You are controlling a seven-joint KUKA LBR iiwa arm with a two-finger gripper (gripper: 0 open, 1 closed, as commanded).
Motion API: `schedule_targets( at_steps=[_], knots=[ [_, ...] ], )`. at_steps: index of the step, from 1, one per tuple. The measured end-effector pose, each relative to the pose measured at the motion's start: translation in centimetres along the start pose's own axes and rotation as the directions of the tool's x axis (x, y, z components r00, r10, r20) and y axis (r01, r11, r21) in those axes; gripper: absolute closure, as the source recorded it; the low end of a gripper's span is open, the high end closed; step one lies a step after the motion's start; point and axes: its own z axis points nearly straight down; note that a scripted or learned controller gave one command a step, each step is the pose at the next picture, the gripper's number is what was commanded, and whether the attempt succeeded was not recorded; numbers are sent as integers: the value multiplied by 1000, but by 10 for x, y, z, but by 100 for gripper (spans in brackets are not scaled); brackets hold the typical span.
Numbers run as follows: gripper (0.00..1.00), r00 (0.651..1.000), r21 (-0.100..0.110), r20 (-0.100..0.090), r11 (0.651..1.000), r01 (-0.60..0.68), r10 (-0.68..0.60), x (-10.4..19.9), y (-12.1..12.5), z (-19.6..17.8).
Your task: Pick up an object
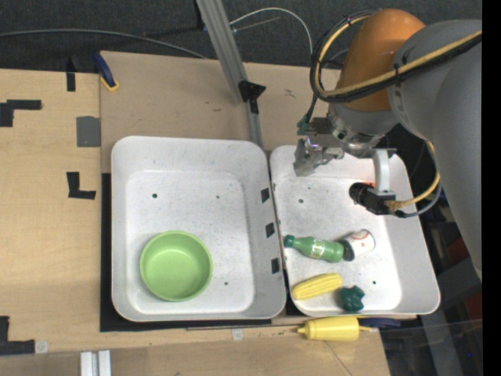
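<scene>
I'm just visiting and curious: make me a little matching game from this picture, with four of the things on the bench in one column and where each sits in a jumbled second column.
Things:
1. green bowl
2. green bottle
3. corn cob
4. yellow bottle

Places:
A. on the bench, outside the bins, by the near edge
B. left bin, near-left part
C. right bin, near its middle
D. right bin, near edge, beside a small dark green piece

Pairs: 1-B, 2-C, 3-D, 4-A

Green bottle [316, 247] lies flat in the right bin [407, 288] — corn [316, 286] just below.
</scene>
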Motion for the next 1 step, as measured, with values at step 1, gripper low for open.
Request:
schedule_targets(
  at_steps=[1],
  knots=[
    [100,1000,-2,0,1000,0,0,52,-5,-14]
  ],
)
